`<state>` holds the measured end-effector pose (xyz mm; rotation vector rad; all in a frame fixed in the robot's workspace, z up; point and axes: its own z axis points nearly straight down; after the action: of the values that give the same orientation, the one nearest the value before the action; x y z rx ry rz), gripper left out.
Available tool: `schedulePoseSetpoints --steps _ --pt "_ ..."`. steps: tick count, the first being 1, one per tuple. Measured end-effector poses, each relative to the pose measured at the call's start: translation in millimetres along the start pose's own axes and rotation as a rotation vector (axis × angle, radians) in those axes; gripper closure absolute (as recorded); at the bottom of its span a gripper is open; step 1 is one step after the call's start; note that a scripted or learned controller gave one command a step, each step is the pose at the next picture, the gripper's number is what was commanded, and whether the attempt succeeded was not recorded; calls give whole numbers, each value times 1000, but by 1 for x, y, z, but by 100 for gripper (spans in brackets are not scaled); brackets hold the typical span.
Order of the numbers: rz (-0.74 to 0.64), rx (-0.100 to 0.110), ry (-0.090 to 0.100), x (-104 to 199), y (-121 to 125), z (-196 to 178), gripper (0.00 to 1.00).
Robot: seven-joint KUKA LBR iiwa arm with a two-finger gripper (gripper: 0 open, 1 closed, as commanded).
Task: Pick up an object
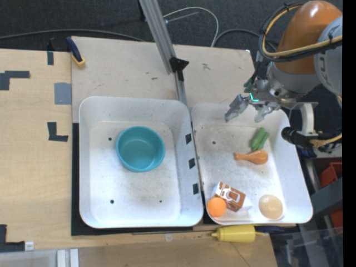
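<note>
Here we see the grey two-finger gripper (248,110), fingers (233,112) spread and holding nothing, above the right shallow white bin (293,171), where a brown-and-white carton (231,196) bears no print we can read.

The gripper (248,109) hangs over the right bin's (289,166) far edge, jaws spread with nothing between them. That bin holds a green vegetable (259,138), an orange drumstick (252,158), a brown-and-white carton (231,196), an orange ball (217,207) and a pale round piece (271,206). A teal bowl (140,148) sits in the left bin (94,166). A yellow bottle (236,233) lies on the bench (33,160).
</note>
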<state>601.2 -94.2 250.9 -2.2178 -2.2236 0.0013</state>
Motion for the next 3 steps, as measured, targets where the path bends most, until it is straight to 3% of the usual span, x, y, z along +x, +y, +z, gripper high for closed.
schedulePoseSetpoints --steps 2,3 --pt "1 5 -1 0 16 101 0" --pt "0 -2 -2 -1 16 162 0"
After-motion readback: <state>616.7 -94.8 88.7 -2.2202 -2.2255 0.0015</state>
